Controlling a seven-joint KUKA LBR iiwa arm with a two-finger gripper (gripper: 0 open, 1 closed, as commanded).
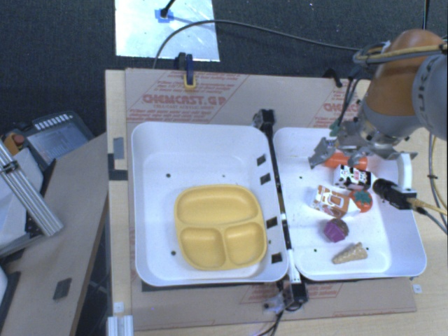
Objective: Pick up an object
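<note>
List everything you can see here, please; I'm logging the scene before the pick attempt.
bins: 2, white, side by side on the bench
tray: 1, yellow, three compartments, in the left bin
orange toy: 1, orange, right bin, far end, under the gripper
cow toy: 1, black and white, right bin, just nearer than the orange toy
box: 1, white and orange, right bin, middle
ball: 1, orange and teal, right of the box
purple toy: 1, purple, right bin, nearer than the box
wedge: 1, tan, right bin, near edge
clamp: 1, yellow and black, bench far edge
arm: 1, grey with orange band, from the right
gripper: 1, grey, over the right bin's far end
</note>
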